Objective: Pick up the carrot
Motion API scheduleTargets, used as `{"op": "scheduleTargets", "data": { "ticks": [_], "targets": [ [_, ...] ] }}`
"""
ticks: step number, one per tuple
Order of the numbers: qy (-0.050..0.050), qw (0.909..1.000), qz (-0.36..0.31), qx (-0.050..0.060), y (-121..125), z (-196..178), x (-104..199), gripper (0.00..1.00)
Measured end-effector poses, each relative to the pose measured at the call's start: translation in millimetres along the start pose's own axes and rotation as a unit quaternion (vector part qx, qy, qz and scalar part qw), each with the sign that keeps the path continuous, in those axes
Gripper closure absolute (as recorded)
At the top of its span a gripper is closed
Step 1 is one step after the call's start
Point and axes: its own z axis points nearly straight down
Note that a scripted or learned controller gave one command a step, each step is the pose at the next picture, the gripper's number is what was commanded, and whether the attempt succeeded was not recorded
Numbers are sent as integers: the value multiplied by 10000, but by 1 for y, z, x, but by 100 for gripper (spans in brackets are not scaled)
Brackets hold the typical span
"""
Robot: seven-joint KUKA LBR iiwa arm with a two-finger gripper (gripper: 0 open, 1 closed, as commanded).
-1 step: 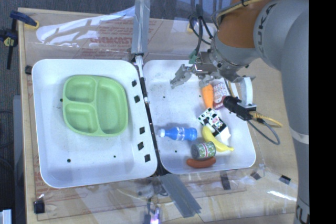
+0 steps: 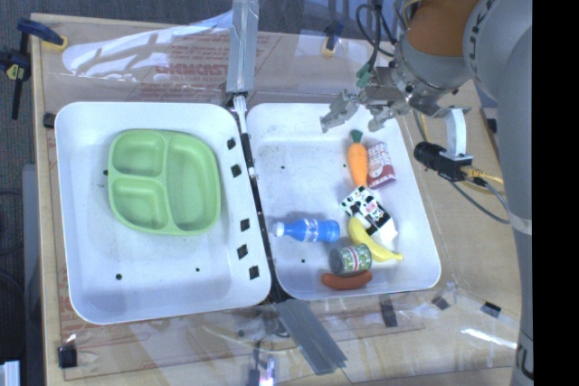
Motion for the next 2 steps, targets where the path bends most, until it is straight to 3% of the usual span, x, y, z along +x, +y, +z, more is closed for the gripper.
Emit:
{"op": "scheduleTargets", "data": {
  "ticks": [1,2],
  "targets": [
    [1,9982,605,12,10,157,-35,0],
    [4,9994,351,13,-16,161,-28,0]
  ]
}}
